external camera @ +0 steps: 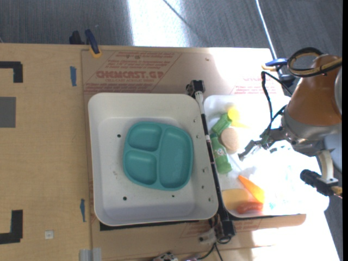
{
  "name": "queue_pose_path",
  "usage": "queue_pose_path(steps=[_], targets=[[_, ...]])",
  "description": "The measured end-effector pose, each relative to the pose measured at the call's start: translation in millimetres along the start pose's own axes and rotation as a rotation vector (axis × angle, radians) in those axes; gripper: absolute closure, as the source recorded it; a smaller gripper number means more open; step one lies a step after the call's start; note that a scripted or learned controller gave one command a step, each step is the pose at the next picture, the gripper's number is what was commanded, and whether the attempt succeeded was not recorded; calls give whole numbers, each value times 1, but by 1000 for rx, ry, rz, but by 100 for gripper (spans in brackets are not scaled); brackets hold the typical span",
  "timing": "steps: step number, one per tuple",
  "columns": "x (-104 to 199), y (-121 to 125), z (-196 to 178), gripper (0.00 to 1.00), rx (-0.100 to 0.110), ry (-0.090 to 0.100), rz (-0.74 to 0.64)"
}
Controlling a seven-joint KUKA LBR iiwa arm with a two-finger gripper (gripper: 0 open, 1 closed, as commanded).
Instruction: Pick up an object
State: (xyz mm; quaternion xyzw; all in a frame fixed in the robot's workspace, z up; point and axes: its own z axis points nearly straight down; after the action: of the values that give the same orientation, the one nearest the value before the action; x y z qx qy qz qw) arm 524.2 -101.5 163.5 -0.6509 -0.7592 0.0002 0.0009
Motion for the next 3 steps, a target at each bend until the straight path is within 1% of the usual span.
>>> queue_pose_path(steps=[1,2,3], targets=[[-1,-44,78,0,-4,0,191],[14,-42,77,0,-6,-3,134],[10,-43,77,0,-4,-1,17]])
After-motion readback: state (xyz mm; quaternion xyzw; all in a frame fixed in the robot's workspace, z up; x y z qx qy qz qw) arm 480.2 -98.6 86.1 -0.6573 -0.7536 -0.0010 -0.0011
